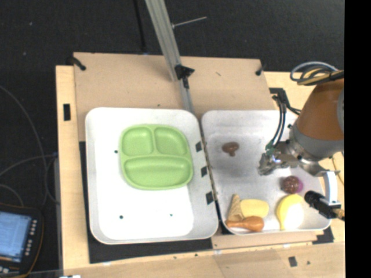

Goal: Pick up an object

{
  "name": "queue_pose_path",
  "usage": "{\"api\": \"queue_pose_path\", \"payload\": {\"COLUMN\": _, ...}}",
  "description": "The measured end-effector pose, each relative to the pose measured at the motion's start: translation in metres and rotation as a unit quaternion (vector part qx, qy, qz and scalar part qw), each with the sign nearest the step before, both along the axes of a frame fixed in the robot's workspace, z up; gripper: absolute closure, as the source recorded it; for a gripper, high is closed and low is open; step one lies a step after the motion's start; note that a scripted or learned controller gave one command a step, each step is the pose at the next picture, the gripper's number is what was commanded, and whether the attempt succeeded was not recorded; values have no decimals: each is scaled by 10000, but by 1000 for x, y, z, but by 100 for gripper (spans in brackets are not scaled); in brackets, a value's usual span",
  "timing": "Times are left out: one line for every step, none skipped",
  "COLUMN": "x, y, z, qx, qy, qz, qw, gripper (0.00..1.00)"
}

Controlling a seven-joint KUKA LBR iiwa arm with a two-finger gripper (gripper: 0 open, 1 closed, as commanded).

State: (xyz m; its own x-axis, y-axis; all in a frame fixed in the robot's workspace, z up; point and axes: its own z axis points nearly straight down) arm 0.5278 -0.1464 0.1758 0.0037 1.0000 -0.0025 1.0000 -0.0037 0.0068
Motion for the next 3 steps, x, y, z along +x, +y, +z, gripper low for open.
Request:
{"api": "queue_pose_path", "payload": {"x": -2, "y": -7, "z": 63, "qx": -4, "qy": -13, "qz": 30, "qw": 10000, "gripper": 100}}
{"api": "queue_pose_path", "payload": {"x": -1, "y": -8, "z": 64, "qx": 7, "qy": 20, "qz": 38, "qw": 10000, "gripper": 100}}
{"api": "queue_pose_path", "payload": {"x": 9, "y": 45, "z": 55, "qx": 16, "qy": 25, "qz": 53, "qw": 10000, "gripper": 100}}
